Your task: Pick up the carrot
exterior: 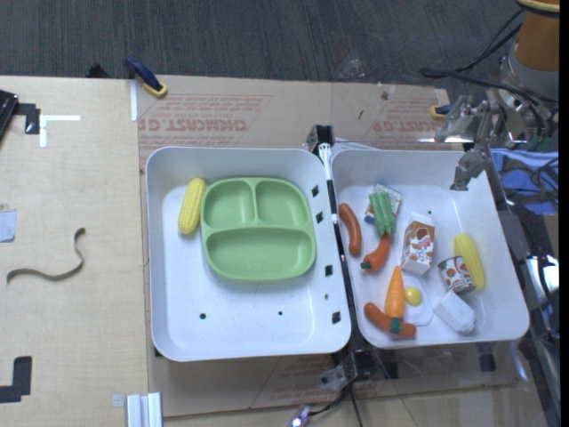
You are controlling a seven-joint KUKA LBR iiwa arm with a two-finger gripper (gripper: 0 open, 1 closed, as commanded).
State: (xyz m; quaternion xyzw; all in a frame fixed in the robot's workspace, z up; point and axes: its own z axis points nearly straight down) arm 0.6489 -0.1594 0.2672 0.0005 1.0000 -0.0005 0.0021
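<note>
The carrot is an orange cone with a small green end, lying in the right bin near its front. It points toward the back and rests against a red sausage and a fried egg. A second orange-red, carrot-like piece lies just behind it, below a green vegetable. My gripper hangs over the bin's back right corner, well away from the carrot and above the bin wall, with nothing seen in it.
The right bin also holds a hot dog, a small carton, a can, a corn cob and a white piece. The left bin holds a green divided plate and another corn cob.
</note>
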